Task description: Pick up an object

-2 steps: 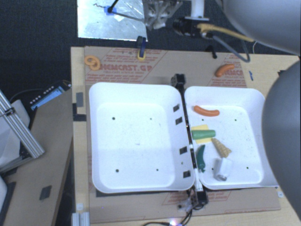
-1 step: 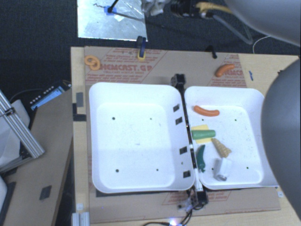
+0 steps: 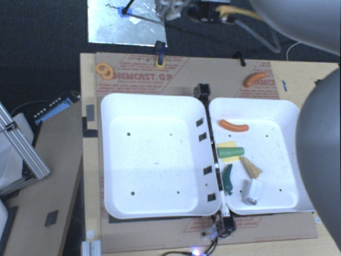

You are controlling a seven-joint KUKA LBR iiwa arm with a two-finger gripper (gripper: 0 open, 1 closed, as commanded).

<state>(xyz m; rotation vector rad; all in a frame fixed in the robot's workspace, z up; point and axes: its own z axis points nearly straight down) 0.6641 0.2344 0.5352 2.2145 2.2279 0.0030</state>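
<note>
The right bin (image 3: 285, 143) holds several small things along its left half. An orange sausage (image 3: 234, 125) lies near the back. In front of it sits a yellow and green piece (image 3: 230, 151), then a tan cone (image 3: 251, 167), a dark green pepper-like piece (image 3: 228, 179) and a white-grey object (image 3: 252, 191) near the front. My gripper (image 3: 170, 5) hangs high at the top of the camera view, beyond the bench's far edge and well away from both bins. Nothing is seen in it.
The left bin (image 3: 154, 153) stands beside the right one. On the cardboard behind the bins lie an orange ring (image 3: 104, 70) at the left, another sausage (image 3: 254, 79) at the right and a yellow-blue clamp (image 3: 160, 55). The grey arm (image 3: 319, 159) looms over the right edge.
</note>
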